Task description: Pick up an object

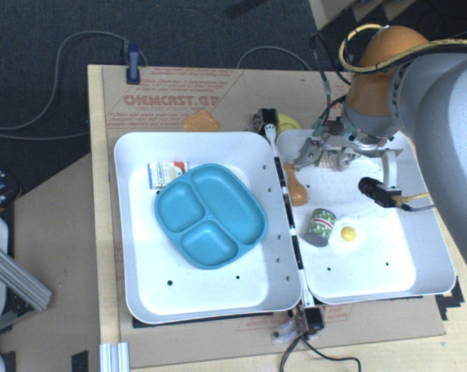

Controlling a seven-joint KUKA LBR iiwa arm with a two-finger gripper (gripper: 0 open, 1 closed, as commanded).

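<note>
Resting on: my table (102, 231), brown board under two white bins (140, 285)
Floor: dark carpet, cables (55, 91)
My end effector (324, 155): grip state unclear

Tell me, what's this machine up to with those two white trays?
A grey robot arm reaches in from the right and hangs its tool over the far corner of the right bin. Nothing can be seen in the tool. In that bin lie a small green can, a fried-egg toy and an orange piece against the divider. The left bin holds a blue divided plate and a small carton.
</note>
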